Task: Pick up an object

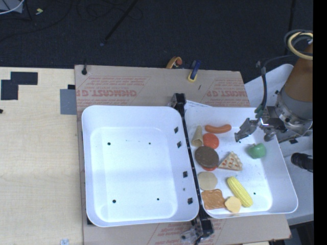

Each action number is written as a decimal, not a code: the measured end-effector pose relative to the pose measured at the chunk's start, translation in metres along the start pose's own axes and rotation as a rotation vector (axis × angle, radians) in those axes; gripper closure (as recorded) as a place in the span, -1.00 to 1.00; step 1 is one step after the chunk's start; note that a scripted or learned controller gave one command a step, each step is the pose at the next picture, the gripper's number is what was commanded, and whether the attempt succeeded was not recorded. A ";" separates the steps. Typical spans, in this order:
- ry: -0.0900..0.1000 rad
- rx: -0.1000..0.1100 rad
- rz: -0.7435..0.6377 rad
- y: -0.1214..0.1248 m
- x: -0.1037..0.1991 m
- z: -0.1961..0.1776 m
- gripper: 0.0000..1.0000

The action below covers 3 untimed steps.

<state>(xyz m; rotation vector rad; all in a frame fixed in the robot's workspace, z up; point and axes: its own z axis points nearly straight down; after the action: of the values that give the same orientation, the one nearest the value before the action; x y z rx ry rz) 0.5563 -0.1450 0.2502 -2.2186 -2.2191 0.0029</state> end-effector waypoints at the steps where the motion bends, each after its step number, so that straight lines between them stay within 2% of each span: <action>1: 0.003 0.011 -0.003 0.017 0.035 0.141 -1.00; 2: -0.012 -0.028 0.006 -0.002 0.051 0.154 -1.00; 3: -0.009 -0.028 0.002 -0.042 0.062 0.156 -1.00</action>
<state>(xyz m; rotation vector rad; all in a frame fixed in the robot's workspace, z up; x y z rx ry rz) 0.5136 -0.0826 0.0948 -2.2393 -2.2354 -0.0191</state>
